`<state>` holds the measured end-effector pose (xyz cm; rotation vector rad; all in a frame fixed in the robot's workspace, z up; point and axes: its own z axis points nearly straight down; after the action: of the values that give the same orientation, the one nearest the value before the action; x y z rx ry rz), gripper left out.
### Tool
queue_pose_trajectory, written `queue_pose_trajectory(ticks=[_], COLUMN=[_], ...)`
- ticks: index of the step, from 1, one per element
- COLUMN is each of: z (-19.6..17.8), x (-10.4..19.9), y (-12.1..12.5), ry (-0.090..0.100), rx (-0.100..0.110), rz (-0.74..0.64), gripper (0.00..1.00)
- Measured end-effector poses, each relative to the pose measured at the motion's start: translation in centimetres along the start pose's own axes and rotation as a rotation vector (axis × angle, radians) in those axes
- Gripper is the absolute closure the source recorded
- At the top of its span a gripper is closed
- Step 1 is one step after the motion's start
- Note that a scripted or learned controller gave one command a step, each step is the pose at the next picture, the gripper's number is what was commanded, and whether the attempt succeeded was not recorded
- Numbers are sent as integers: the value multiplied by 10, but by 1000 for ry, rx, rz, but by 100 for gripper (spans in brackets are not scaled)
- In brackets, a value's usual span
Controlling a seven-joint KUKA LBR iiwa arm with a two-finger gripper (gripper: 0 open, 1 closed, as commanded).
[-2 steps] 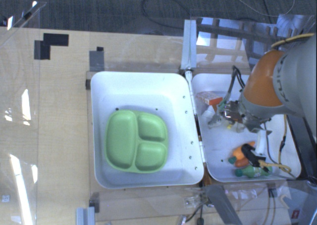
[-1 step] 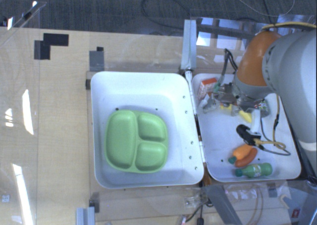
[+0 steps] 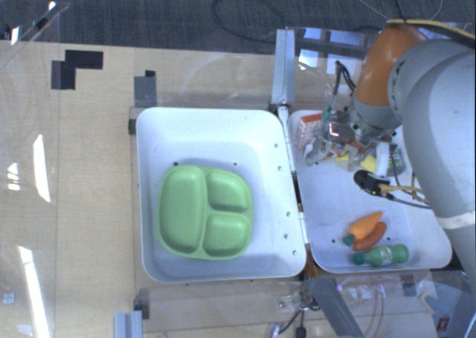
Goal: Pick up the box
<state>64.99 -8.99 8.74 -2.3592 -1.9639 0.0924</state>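
A pale wooden surface [image 3: 89, 180] carries two white bins, with dark carpet along the top of the frame. The box [image 3: 309, 132], one small orange-and-white carton, stands in the upper-left corner of the right bin [image 3: 335, 202]. The gripper [image 3: 336, 143] hangs just to its right, near or touching it; whether it is apart or closed I cannot tell. The left bin [image 3: 216, 124] holds one green divided plate [image 3: 206, 211]. At lower right lie one carrot [image 3: 364, 225], one sausage [image 3: 370, 237], and one green bottle [image 3: 383, 255].
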Motion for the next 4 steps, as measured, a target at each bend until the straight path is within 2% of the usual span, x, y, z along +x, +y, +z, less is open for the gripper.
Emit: queue_pose_trajectory(ticks=[1,2,3,4], z=[-12,-13,-25,-130], x=[2,2,3,61], y=[6,7,7,-3], ry=[-4,-3,-5,-6], rx=[-49,-52,-54,-101], rz=[-1,-3,-9,-152], gripper=[100,0,100,100])
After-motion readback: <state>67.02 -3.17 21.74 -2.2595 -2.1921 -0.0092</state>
